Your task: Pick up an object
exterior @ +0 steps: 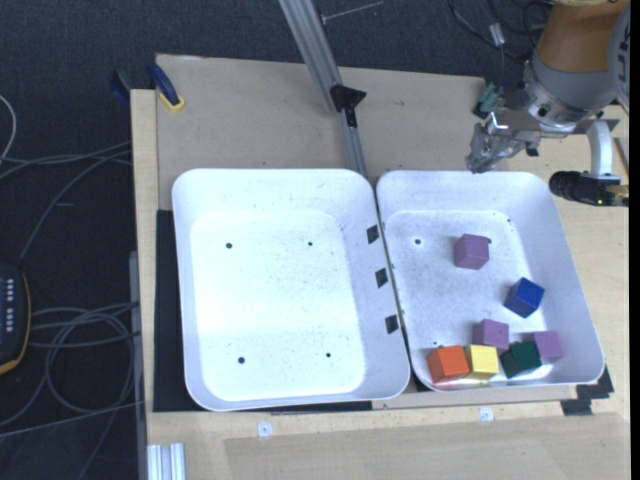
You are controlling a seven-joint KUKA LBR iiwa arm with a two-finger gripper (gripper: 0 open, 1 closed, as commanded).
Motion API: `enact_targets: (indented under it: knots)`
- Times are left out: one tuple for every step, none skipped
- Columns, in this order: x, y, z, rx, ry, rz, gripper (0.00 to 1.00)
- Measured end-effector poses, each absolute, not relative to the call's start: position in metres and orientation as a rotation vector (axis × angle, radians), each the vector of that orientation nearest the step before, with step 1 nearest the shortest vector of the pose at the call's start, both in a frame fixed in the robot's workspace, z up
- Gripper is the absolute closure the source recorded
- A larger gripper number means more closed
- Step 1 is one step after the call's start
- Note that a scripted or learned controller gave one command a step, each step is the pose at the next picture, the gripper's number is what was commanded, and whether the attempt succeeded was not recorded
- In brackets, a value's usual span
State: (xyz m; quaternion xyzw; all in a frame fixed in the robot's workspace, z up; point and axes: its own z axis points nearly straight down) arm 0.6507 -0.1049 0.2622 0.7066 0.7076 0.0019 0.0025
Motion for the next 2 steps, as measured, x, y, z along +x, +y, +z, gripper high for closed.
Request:
enact_targets:
  knots:
    - [0.649, -0.042, 0.255, 2.216, 2.231, 0.001, 1.0]
    - [0.648, 0.013, 0.262, 2.214, 2.23, 0.005, 1.0]
